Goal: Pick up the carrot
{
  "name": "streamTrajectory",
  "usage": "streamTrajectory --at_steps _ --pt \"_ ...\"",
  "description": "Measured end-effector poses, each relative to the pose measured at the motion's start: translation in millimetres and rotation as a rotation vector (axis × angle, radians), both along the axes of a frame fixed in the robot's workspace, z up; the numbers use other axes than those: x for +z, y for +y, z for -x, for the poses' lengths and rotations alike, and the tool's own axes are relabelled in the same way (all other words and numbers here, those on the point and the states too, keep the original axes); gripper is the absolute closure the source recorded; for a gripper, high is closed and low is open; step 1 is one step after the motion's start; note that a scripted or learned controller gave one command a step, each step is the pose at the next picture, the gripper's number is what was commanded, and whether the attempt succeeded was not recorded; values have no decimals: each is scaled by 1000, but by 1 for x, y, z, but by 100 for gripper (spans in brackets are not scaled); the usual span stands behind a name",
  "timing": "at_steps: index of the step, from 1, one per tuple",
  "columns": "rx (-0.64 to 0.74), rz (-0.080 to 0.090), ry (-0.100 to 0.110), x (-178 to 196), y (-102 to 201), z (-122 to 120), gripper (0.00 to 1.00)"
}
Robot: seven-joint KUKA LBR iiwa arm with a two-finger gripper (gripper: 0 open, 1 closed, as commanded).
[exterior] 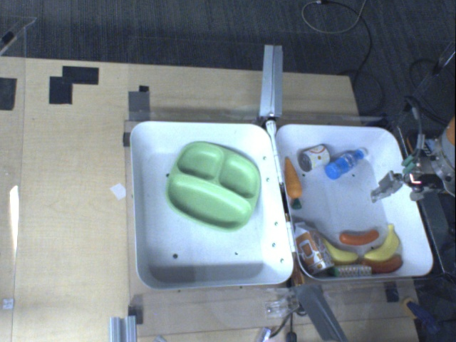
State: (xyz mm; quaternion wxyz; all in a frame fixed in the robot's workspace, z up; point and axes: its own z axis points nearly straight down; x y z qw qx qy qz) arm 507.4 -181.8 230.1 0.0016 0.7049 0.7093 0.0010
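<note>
The carrot [292, 179] is orange with a green stub at its lower end. It lies lengthwise against the left wall of the right bin [335, 201]. My gripper [385, 187] hangs over the right side of that bin, well to the right of the carrot and apart from it. Nothing shows in the gripper.
In the right bin, a small can [313, 156] and a blue bottle [345, 163] lie at the back. A sausage [360, 237], a banana [379, 249] and a brown packet [313, 251] crowd the front. The left bin [153, 212] holds a green divided plate [214, 184].
</note>
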Motion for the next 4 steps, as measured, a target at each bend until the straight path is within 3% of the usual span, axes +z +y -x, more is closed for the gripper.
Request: streamTrajectory --at_steps 1,2,3,4 --pt "-619 -2 -2 88 37 -12 0" --pt "-978 -3 3 8 55 13 0" --pt "-1253 -4 6 -73 99 19 0" --pt "-1369 -5 1 -46 118 20 0"
